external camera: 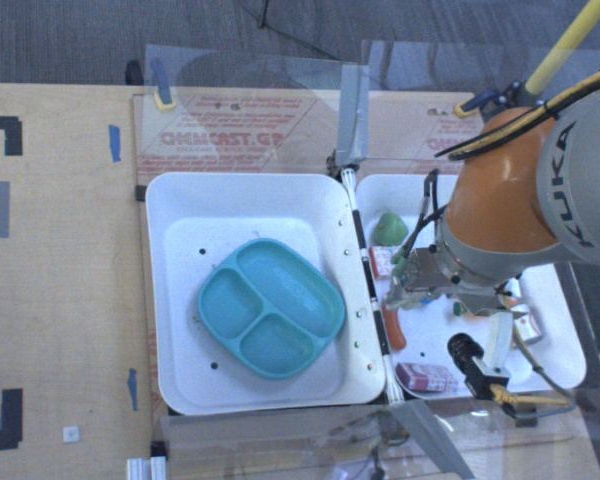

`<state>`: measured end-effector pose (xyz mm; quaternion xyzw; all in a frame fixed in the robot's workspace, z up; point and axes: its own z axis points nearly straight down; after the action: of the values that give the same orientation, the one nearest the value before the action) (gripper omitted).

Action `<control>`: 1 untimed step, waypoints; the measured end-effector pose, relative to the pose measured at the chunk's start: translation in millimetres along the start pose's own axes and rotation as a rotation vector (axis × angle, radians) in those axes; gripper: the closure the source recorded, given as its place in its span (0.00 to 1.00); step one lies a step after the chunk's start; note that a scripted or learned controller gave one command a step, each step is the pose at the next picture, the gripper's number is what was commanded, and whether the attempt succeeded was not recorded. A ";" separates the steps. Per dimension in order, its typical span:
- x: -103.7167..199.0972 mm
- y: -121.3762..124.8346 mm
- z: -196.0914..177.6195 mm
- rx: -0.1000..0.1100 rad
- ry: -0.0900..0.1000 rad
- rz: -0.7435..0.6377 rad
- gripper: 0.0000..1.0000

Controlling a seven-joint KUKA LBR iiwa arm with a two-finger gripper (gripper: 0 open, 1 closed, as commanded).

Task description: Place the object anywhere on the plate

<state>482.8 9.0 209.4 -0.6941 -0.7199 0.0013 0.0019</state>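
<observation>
Where arm (570,183) enters at right, grey casing reads "KUKA".

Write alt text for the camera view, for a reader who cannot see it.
A grey and orange robot arm reaches from the right over the right white bin, which holds small items including a green object and a red box. The left white bin holds a teal divided plate with nothing on it.

Fixed overhead camera, slanted down, both bins (170,218) in frame

Glossy teal plastic plate (271,306), smooth white bins (170,228), matt wood bench (60,268)
</observation>
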 end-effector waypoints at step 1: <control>-178.7 -9.8 5.3 -0.007 -0.003 -0.038 1.00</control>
<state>479.5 -170.0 204.0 -0.6804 -0.7328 -0.0001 -0.0015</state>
